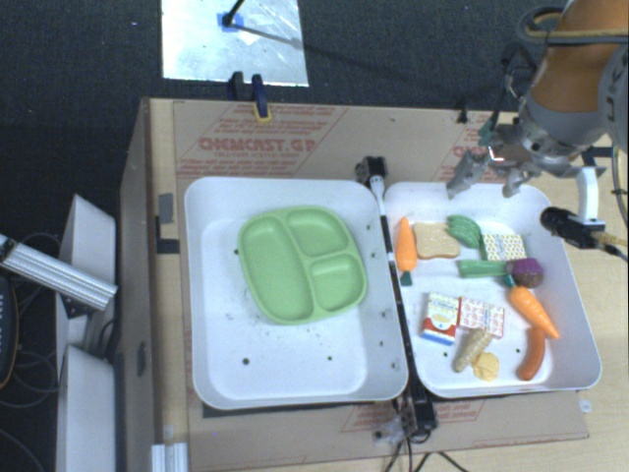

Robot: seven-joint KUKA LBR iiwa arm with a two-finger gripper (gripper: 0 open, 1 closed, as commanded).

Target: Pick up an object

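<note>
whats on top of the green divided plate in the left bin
Nothing lies on the green plate: its three compartments show bare. What lies beneath it on the left bin floor is covered.

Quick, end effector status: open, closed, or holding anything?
End effector: open, holding nothing, poised above the far edge of the right shallow white bin.

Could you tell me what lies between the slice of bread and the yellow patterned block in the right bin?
In the camera view, a dark green leafy toy vegetable lies between the slice of bread and the yellow patterned block, touching the bread's right edge.
</note>
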